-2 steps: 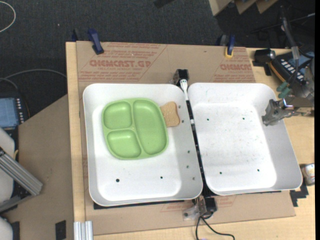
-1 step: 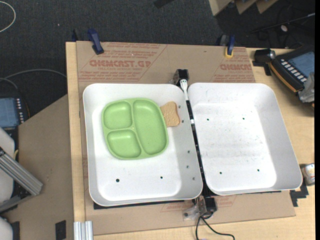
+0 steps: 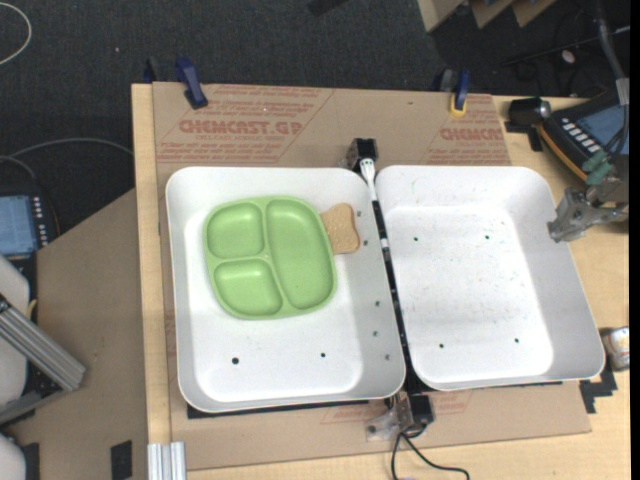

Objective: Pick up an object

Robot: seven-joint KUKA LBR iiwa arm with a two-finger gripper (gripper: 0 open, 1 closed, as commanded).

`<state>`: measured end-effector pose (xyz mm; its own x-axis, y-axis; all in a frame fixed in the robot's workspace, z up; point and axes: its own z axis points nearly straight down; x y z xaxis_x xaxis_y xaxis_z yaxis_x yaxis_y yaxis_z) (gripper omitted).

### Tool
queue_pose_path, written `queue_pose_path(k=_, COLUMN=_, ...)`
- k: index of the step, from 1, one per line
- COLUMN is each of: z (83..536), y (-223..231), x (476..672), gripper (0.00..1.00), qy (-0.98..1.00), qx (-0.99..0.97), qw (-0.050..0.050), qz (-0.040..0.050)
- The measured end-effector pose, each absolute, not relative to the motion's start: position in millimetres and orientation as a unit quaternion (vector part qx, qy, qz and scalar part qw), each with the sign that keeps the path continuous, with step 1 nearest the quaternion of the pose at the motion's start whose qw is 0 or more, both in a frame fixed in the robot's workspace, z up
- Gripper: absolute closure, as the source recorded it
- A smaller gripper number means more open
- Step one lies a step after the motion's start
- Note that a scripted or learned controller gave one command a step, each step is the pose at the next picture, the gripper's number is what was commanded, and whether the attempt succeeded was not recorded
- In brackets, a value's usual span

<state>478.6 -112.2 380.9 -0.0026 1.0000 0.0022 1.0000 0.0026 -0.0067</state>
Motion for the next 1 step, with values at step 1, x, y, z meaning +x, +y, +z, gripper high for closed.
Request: queue_pose_path(k=1, z=423.9, y=-173.4, x=513.3, gripper=1.00, qy=-0.706, qx=-0.709, qw=-0.005, qz=-0.0009)
